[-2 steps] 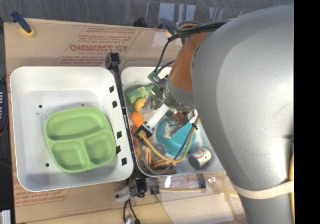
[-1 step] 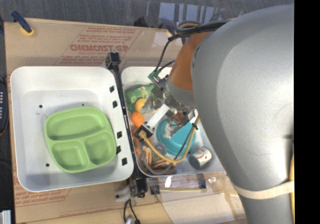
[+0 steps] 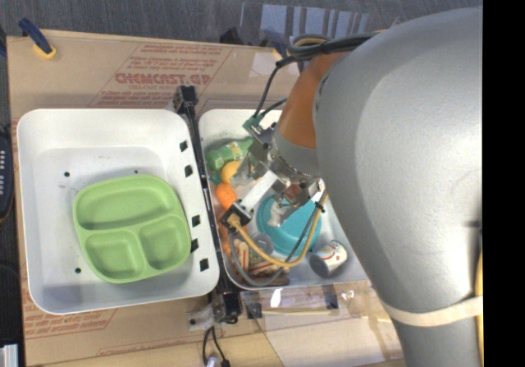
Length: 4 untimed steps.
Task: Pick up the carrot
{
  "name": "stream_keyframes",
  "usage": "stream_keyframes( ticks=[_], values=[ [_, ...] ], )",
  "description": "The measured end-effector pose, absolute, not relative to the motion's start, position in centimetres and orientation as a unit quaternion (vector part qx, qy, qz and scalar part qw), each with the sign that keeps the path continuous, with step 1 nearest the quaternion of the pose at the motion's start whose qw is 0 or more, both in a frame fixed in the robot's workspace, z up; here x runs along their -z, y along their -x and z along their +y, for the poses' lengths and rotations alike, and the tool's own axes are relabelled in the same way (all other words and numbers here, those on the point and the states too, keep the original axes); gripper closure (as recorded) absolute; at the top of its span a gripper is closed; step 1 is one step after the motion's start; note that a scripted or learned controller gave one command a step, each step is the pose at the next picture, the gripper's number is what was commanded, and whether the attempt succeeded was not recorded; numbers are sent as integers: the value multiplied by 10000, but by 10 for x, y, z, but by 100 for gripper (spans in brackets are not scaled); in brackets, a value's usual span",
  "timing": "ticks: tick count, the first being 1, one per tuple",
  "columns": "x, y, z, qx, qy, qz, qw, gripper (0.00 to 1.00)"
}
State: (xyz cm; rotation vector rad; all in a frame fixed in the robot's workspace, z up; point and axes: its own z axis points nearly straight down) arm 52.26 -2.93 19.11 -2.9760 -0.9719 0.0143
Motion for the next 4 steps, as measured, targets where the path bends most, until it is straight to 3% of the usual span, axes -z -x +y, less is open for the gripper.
stream_keyframes(
  ticks=[4],
  values=[
    [-191,-523,-29,-46,9506,-3104,54,0]
  ],
)
